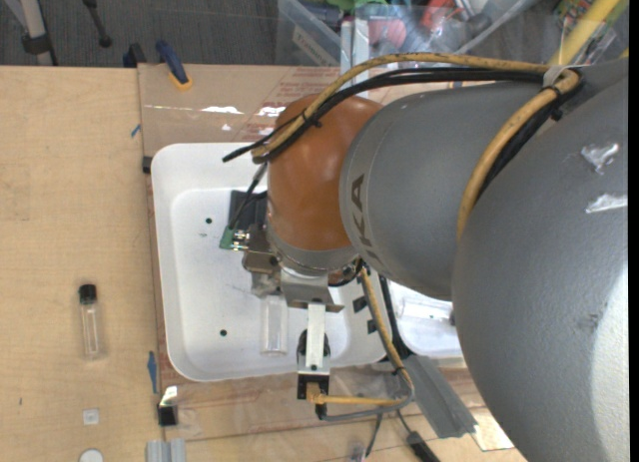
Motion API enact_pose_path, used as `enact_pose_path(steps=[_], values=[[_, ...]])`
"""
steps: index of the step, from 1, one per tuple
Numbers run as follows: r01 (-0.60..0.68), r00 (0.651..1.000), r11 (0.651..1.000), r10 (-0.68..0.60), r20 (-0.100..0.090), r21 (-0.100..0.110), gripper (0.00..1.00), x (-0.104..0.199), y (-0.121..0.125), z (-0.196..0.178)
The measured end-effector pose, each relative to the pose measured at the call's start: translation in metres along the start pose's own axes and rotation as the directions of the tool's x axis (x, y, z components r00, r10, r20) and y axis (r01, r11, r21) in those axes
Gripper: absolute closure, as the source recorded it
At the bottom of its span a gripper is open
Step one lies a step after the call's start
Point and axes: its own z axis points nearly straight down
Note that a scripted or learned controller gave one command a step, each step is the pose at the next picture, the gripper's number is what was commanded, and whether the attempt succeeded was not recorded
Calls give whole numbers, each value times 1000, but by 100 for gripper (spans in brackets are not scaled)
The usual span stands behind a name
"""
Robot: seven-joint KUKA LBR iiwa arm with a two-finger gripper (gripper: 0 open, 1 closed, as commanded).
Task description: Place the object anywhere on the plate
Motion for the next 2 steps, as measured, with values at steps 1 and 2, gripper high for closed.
enact_pose_path(steps=[1,2], values=[[357,934,934,-357,0,0,100,12,70,66],[84,996,996,-84,0,-1,100,-7,98,-43]])
